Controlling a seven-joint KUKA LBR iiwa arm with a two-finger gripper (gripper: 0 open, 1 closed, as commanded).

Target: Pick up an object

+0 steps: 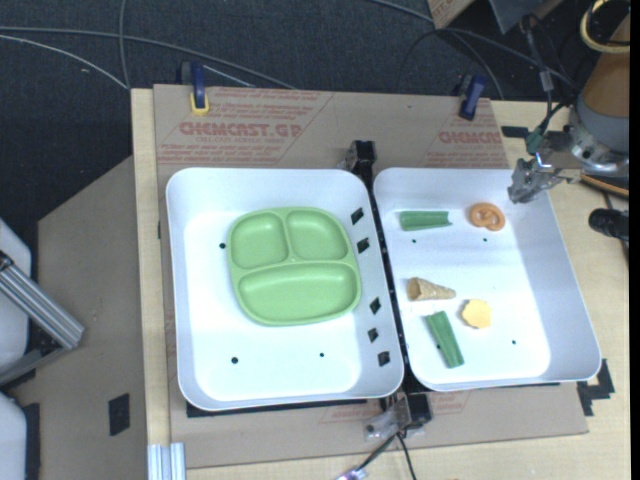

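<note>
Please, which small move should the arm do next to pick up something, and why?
Probably move the hand a little left and down over the orange pretzel. The hand hangs at the right bin's upper right edge, above the floor, with nothing visible between its fingers. The pretzel is the nearest item and lies apart from the green stick beside it.

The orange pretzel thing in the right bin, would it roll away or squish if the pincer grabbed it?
The orange pretzel lies flat in the right bin, so it probably won't roll. It looks like a small toy with holes through it, so likely light and fairly stiff. On the smooth white floor it may slide if nudged. The pincer sits near the bin's top right edge.
</note>
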